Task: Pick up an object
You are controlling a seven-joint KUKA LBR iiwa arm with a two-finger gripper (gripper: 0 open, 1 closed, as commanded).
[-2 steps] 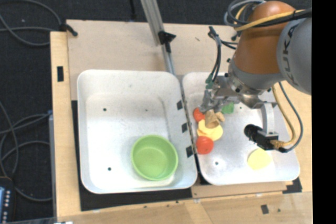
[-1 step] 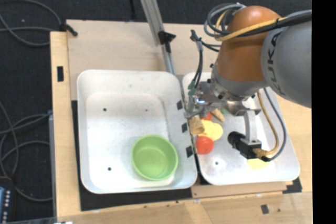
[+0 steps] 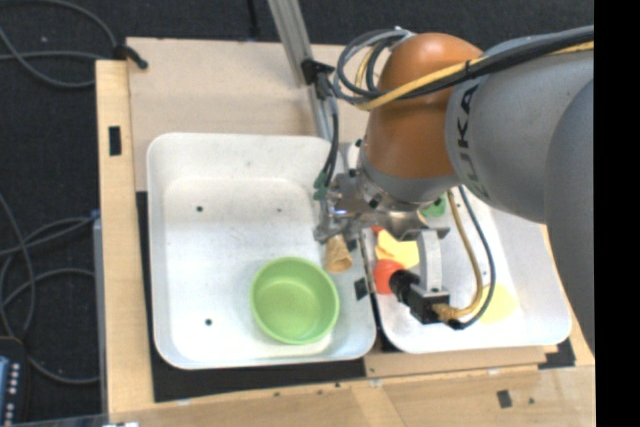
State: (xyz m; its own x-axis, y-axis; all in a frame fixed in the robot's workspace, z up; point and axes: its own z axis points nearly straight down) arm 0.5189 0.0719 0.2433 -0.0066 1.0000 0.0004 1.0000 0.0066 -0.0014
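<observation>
Step in hand: the arm hung low over the divide between the two shallow white bins, and the hand sat just above a small tan cork-like piece; by my reading this was the closing-in for a grasp.
Hand state: I could not tell whether it was released or clenched, since the wrist covered most of it.
Doing it well: the tan piece lay close to the left bin's right wall, so a straight descent, centred on it and clear of that wall, looked safest; a check that it was truly caught should precede any lift.
Left white bin: held a round light-green plastic bowl, upright near the front edge, and the tan piece just beside it, apart from it.
Right white bin: held a flat yellow item, a small orange-red piece and a green bit, all partly hidden under the arm.
Surface: pale board carrying both bins.
</observation>
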